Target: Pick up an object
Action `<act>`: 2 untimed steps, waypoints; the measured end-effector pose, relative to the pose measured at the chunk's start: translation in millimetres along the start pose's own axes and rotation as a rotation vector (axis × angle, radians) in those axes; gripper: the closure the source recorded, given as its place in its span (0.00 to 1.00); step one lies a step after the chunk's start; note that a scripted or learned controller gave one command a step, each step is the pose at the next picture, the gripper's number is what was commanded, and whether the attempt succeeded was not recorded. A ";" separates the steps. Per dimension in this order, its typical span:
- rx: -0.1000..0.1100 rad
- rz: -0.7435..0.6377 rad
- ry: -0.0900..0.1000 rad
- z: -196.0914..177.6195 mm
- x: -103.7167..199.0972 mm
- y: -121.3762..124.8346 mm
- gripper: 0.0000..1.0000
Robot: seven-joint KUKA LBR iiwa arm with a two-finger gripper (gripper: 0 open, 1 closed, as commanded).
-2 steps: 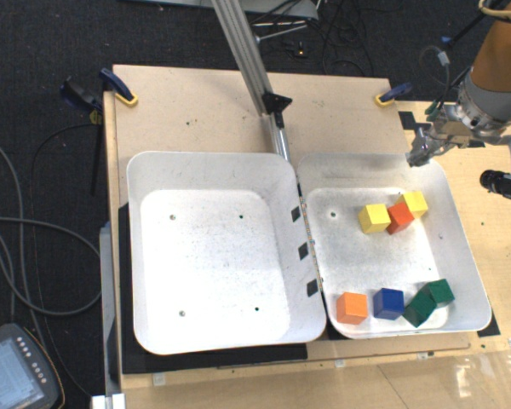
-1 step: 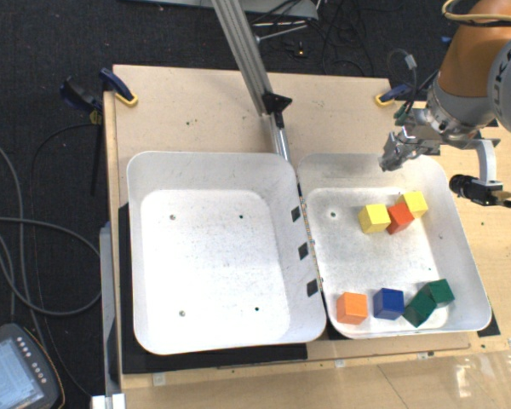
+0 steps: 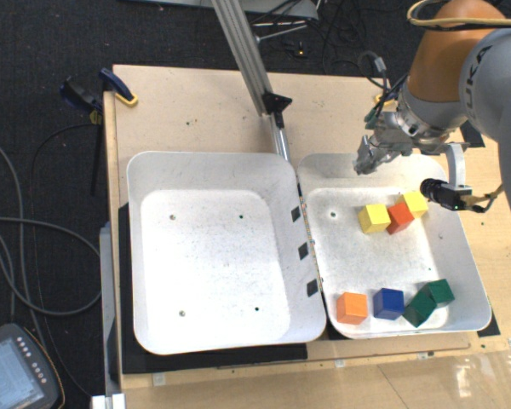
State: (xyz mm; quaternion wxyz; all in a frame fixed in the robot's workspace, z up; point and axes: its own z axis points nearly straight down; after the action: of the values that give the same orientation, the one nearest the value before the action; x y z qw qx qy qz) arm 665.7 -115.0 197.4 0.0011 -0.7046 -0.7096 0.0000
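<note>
The right bin point(image 3: 460, 262) holds several blocks. A yellow block point(image 3: 374, 218), a red-orange block point(image 3: 399, 216) and a smaller yellow block point(image 3: 415, 204) cluster near its back. Along its front edge lie an orange block point(image 3: 352, 307), a blue block point(image 3: 389, 303) and two green blocks point(image 3: 429, 301). My gripper point(image 3: 368, 162) hangs over the back left corner of the right bin, left of and behind the yellow block and apart from it. Nothing shows between its fingers.
The left bin point(image 3: 153, 254) sits beside the right one. A slanted metal pole point(image 3: 243, 45) crosses the bench's back to a black clamp point(image 3: 277, 105). Blue and yellow clamps point(image 3: 98, 92) grip the bench's back left corner. Cables trail on the floor.
</note>
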 end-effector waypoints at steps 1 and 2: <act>-0.001 -0.002 0.001 -3.5 63.7 -8.0 1.00; 0.001 -0.001 0.000 -3.6 115.0 -20.1 1.00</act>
State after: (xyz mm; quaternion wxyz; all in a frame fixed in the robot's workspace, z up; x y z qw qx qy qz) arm 644.8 -0.2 201.2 0.0014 -0.7043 -0.7099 0.0002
